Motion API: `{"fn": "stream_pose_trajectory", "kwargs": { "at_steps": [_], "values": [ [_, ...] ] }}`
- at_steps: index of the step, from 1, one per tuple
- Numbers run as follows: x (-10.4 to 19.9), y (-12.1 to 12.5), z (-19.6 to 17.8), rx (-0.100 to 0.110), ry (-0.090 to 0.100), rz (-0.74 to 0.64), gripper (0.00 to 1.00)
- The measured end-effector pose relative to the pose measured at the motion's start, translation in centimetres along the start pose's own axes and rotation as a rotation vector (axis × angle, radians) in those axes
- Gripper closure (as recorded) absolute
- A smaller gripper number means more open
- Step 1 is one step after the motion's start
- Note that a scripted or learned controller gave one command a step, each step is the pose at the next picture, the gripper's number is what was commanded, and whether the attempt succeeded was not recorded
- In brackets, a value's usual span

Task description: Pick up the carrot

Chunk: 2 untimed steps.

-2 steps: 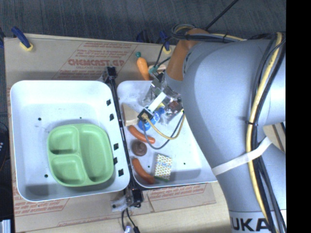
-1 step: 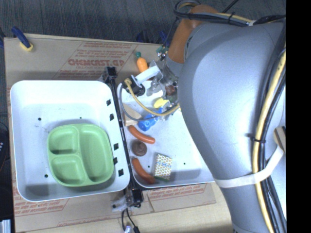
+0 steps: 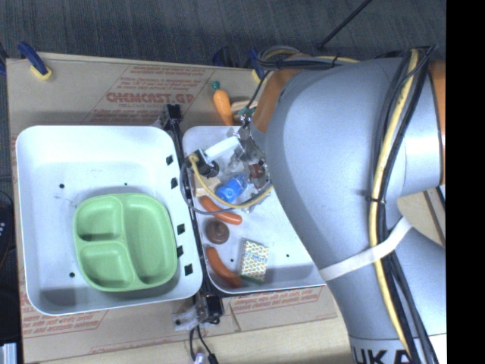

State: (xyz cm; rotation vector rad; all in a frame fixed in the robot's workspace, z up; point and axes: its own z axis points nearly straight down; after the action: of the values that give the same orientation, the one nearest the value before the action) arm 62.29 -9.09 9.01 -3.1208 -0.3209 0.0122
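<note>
The carrot, orange with a small green top, lies on the cardboard just behind the back rim of the right bin. It is outside that bin. My gripper hangs over the back part of the right bin, a short way to the front right of the carrot and apart from it. The big grey arm covers the right side of that bin.
In the right bin lie a blue object, a reddish sausage, a brown round piece, an orange-brown sausage and a patterned packet. The left bin holds a green divided plate.
</note>
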Motion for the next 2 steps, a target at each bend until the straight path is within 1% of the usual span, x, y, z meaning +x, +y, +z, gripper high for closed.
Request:
{"fn": "stream_pose_trajectory", "kwargs": {
  "at_steps": [1,2],
  "values": [
    [0.4,-1.7,-18.8,-0.003,0.004,-0.044,0.00],
    [-4.3,-11.3,-15.4,-0.002,0.002,-0.003,0.00]
  ]
}}
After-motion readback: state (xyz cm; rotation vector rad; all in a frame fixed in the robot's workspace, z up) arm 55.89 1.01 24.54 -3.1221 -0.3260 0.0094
